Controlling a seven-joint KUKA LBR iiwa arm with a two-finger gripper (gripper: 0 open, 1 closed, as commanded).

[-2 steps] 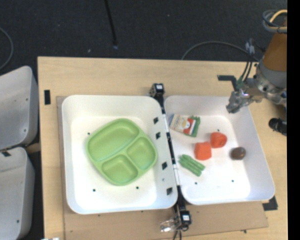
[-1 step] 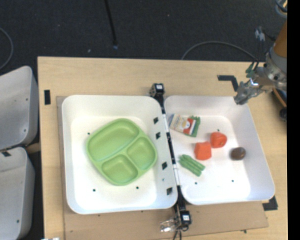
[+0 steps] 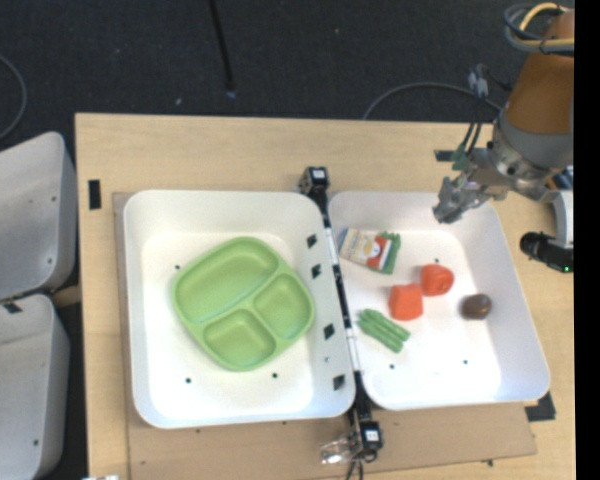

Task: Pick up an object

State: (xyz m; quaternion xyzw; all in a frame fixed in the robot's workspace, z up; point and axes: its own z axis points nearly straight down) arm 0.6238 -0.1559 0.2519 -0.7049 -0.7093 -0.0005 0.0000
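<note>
The gripper [image 3: 454,206] hangs over the upper right part of the right bin [image 3: 520,358], at about one o'clock from that bin's middle, and its dark fingers point down and to the left; whether they are apart or together I cannot tell, and nothing shows between them. Below it, toward seven o'clock, lies a small white and red packet [image 3: 370,250], its long axis running roughly from nine to three o'clock with a slight tilt. At five o'clock from the packet sit two red-orange pieces: a rounded one [image 3: 437,279] and a blockier one [image 3: 406,302], just beside each other. A dark brown ball [image 3: 476,307] rests at three o'clock from them. A green pod-like piece [image 3: 384,329] lies near the divider, its long axis running from ten to four o'clock. The left bin [image 3: 150,388] holds a green divided plate [image 3: 242,302].
</note>
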